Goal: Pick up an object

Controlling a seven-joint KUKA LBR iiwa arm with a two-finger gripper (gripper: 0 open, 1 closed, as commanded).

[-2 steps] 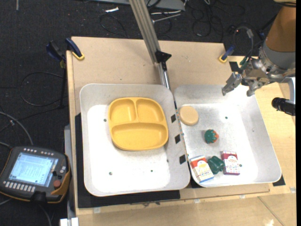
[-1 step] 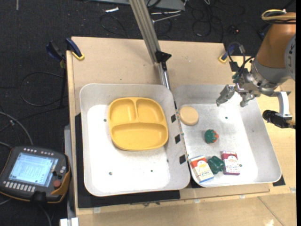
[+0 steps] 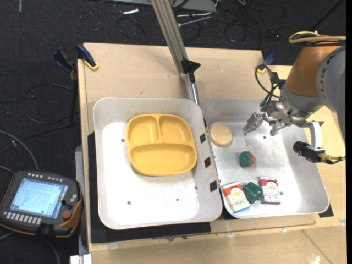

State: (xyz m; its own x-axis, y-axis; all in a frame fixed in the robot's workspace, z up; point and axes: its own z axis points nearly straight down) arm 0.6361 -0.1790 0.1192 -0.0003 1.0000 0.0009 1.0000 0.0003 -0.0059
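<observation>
In the right bin lie a round tan biscuit-like disc, a small green and red ball, a white and orange carton, a dark green lump and a small red box. My gripper hangs over the bin's upper middle, right of the tan disc and above the ball. Its fingers are spread apart with nothing between them.
The left bin holds a yellow divided plate. A metal pole slants across the back of the bench. A teach pendant lies off the bench at the lower left.
</observation>
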